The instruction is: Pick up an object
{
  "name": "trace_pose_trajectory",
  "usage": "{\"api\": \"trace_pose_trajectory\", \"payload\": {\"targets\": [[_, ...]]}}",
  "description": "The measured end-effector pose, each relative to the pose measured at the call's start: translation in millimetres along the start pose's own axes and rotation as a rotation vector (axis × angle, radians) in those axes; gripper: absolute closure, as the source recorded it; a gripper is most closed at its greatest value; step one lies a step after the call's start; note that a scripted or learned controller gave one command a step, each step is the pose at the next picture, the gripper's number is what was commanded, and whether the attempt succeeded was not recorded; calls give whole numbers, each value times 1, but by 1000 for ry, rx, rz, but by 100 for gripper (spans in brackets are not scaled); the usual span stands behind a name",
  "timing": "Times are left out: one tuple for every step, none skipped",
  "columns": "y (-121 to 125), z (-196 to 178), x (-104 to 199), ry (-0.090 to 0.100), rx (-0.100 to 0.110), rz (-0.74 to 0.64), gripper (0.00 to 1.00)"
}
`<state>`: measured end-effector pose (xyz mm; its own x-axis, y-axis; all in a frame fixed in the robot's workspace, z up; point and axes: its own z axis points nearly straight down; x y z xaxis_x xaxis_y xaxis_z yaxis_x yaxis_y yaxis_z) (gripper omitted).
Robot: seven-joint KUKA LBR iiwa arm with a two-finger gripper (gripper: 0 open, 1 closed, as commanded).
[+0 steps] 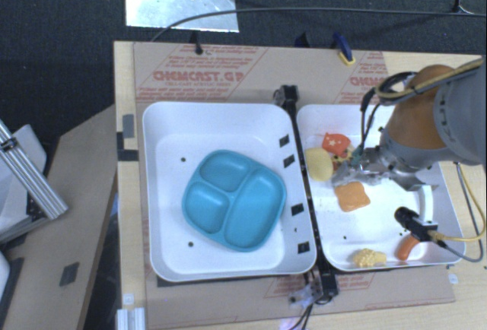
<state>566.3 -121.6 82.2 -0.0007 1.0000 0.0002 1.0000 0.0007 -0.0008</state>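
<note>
A: Your cardboard-covered bench carries two bins; in the right white bin, the gripper sits among a yellow lump, red piece and orange slab.

B: Its opening? You cannot tell. Crowding risks a nudge, not a grasp.

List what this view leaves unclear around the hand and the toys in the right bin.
- Hand: small and blurred, so its grip state is unreadable.
- Orange slab: top edge meets the hand; contact unclear.
- Red toy: too small to identify.
- Arm: cut off by the right edge.
</note>
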Motion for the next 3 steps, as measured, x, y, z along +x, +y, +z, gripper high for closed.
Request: {"api": "trace_pose_trajectory", "payload": {"targets": [[1,-13,0,-1,-4,-1,100],[-4,-59,-3,-1,-5,1,100],[-11,-119,-5,-1,-7,-3,100]]}}
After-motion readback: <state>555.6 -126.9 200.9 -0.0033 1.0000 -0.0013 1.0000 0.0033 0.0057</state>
